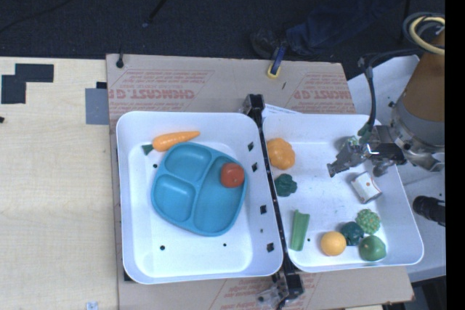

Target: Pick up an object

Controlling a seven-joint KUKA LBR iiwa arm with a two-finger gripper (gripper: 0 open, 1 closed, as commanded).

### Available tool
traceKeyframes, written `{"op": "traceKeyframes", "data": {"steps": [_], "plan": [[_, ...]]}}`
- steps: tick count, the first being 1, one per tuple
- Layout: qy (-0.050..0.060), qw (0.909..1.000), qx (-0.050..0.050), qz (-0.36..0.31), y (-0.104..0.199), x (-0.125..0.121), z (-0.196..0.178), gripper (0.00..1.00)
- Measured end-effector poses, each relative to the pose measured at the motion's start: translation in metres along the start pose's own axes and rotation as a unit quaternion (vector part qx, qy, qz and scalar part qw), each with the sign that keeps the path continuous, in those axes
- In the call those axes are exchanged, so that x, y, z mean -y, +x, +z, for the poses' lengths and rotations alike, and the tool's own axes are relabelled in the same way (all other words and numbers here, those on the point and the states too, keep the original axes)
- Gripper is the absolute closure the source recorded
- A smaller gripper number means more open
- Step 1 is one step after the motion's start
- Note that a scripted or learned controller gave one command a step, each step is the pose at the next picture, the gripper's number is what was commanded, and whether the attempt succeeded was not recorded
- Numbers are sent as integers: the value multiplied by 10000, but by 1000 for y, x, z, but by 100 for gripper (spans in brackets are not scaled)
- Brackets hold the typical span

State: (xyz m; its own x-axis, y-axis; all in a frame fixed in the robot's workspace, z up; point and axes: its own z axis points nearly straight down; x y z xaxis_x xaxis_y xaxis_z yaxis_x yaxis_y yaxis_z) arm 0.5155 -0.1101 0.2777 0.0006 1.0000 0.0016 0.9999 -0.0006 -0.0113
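Observation:
My gripper (347,160) hangs over the right bin (320,258), near its upper right part, with dark fingers pointing left and down. Nothing shows between them. Just right of and below it lies a small white block (365,187). An orange fruit (280,153) and a dark green broccoli piece (285,185) sit at the bin's left side. A green stick (299,230) lies lower down. A yellow ball (333,243), a dark teal piece (352,232), a light green floret (368,220) and a green lime (373,248) cluster at the lower right.
The left bin (138,243) holds a blue divided plate (192,192) with a red tomato (232,175) on it, and a carrot (174,139) above the plate. A black divider (266,185) separates the bins. The arm's orange band (429,83) is at the right edge.

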Motion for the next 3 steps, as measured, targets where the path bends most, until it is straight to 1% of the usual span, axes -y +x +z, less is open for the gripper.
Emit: {"op": "traceKeyframes", "data": {"steps": [1,2,3], "plan": [[-50,10000,8,-7,0,-2,-5,0],[-13,10000,-3,-11,9,5,45,0],[-11,10000,-2,-3,0,3,102,0]]}}
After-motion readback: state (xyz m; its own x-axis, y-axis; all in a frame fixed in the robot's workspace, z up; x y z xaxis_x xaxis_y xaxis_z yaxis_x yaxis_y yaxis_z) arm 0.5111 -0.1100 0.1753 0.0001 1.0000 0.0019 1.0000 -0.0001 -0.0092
